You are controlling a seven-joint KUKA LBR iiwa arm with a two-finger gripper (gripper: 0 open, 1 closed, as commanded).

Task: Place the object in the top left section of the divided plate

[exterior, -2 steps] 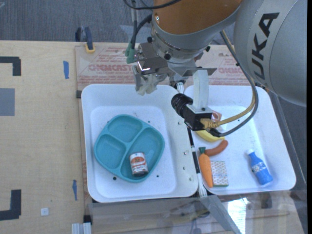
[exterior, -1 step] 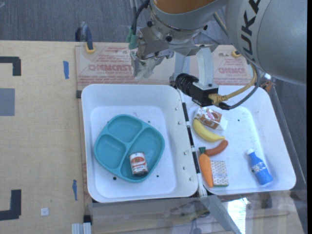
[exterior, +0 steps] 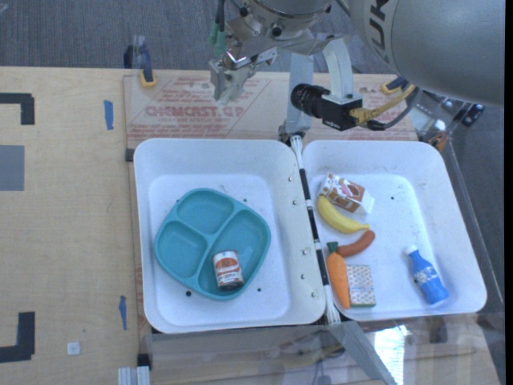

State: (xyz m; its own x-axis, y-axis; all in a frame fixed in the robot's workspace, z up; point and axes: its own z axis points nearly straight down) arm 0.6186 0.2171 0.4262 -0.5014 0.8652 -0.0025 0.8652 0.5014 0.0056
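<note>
A teal divided plate (exterior: 200, 212) with three sections lies in the left bin (exterior: 152, 167). A small can (exterior: 228, 269) with a red and white label stands upright at the near end of the plate's large right-hand section. The plate's upper-left and lower-left sections hold nothing. My gripper (exterior: 227, 83) hangs high over the brown board behind the left bin, well away from the plate and the can, with nothing seen in it.
The right bin (exterior: 449, 183) holds a snack packet (exterior: 345, 194), a banana (exterior: 341, 217), a sausage (exterior: 357, 243), a carrot (exterior: 339, 281), a small patterned box (exterior: 361, 285) and a blue bottle (exterior: 425, 277). The arm's bulk overhangs the back right.
</note>
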